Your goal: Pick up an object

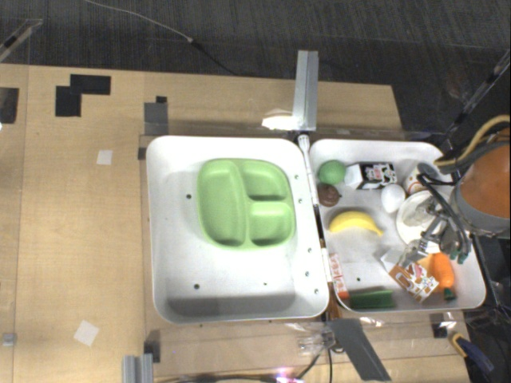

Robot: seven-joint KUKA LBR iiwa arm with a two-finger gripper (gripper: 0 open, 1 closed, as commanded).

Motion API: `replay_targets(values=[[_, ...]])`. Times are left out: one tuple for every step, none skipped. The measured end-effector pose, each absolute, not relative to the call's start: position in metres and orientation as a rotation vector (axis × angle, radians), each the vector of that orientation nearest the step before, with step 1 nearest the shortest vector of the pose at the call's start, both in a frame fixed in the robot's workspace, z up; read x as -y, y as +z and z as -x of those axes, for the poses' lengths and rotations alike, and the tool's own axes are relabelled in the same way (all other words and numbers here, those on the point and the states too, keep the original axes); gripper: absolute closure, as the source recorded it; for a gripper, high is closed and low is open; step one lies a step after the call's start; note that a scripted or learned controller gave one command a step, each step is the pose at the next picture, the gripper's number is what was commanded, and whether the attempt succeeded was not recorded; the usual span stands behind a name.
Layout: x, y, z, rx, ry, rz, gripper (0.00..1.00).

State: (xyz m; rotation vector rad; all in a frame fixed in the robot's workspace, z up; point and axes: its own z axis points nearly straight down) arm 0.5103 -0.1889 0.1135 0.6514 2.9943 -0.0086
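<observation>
Camera view, left to right: the left bin (172, 238) is holding a green divided tray (244, 203). The right bin (350, 152) is holding a green ball (331, 171), a brown ball (328, 195), a banana (355, 223), a dark green bar (371, 299), a black-and-white carton (375, 175), a white egg (391, 199), a patterned packet (413, 278) and an orange carrot (443, 270). The gripper (425, 244) is hanging over the packet and carrot near the right wall; whether it is gripping anything cannot be determined.

One fixed overhead camera, slanted down on both bins (168, 294).
</observation>
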Motion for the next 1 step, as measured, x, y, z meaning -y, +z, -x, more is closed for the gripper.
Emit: replay_targets(values=[[0.1911, 0.113, -0.5105, -2.991, 0.005, -0.699, 0.0]])
